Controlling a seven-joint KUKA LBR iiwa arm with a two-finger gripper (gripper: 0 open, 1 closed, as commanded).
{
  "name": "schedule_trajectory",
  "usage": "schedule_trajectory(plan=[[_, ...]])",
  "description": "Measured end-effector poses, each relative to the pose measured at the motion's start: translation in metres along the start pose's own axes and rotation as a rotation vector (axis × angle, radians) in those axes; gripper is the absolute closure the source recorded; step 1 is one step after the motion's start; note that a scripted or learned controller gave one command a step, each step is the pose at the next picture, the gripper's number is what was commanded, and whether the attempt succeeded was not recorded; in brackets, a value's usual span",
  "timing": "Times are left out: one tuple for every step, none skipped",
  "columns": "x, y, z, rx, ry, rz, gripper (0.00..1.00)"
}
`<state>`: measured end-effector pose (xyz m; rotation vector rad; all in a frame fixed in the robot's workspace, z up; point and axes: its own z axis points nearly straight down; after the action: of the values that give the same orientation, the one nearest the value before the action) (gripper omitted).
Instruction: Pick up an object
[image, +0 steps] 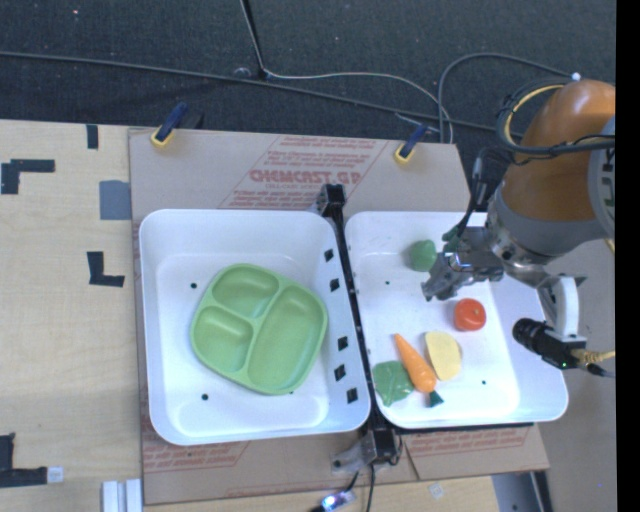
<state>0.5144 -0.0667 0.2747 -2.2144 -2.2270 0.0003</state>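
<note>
The gripper (441, 287) hangs low in the right bin (500, 400), fingertips blurred into dark metal — whether it is spread or clenched, I cannot tell. Just below it lies the carrot (414, 362), orange and tapered, long axis slanting, its green-tipped end pointing away from the gripper — its lower end overlapping a green leafy piece (391, 381).

The worktop (60, 330) carries a cardboard sheet (290, 170); one white bin (165, 240) sits left of the hand (440, 285), the other bin (535, 400) beneath it.
</note>
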Motion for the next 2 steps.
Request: schedule_trajectory(plan=[[0.049,0.0,0.004,0.001,0.0,0.0,1.0],[0.106,-0.005,0.011,0.001,0.0,-0.001,1.0]])
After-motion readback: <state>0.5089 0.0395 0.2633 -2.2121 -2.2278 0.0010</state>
